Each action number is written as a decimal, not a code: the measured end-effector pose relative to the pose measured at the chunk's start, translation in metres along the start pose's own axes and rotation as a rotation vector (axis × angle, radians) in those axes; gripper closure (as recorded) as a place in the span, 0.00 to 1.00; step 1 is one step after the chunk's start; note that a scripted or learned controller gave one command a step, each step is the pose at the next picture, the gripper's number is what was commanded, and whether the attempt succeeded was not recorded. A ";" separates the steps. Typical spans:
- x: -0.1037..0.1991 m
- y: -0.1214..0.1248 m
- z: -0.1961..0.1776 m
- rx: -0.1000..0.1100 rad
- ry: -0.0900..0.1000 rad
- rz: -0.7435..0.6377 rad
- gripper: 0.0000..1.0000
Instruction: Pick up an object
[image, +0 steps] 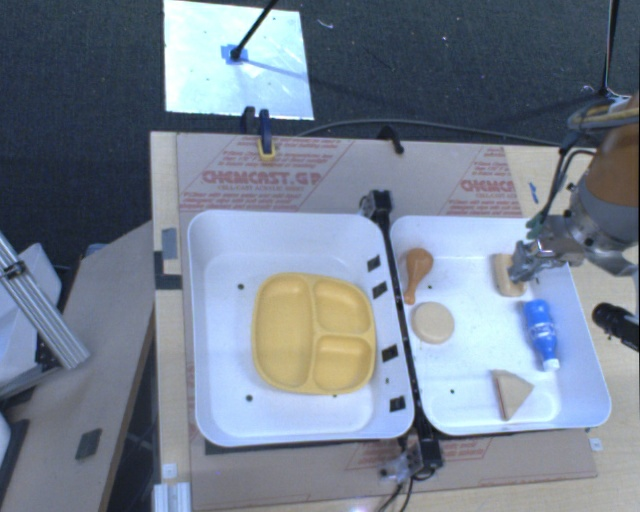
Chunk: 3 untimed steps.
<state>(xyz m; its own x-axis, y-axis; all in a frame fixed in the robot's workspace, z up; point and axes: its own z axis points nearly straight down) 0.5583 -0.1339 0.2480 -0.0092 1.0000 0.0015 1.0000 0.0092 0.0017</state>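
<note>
Claw (520, 268) is set over a tan block (506, 275) in the right bin (590, 345); finger state cannot be told. Bottle (540, 334) is seen just below it, yellow tray (312, 333) in the left bin (215, 300) far left.

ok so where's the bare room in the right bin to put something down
Bare floor lies between the round disc and blue bottle, and along the front left, beside the wedge. The back right corner is crowded: the gripper hangs over a tan block. The drumstick piece borders the divider.

Both white bins (290, 225) look like smooth glossy plastic; the yellow tray (312, 332) seems matt plastic, the bench (330, 165) raw wood.
</note>
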 end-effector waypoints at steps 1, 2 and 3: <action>0.058 0.002 -0.003 -0.001 0.000 -0.001 1.00; 0.112 -0.006 0.012 0.001 0.001 0.000 1.00; 0.175 -0.010 0.014 0.000 0.002 -0.002 1.00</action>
<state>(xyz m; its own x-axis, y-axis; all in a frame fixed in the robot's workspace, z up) 0.5471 0.0411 0.2346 -0.0113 0.9999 0.0032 0.9999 0.0112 0.0013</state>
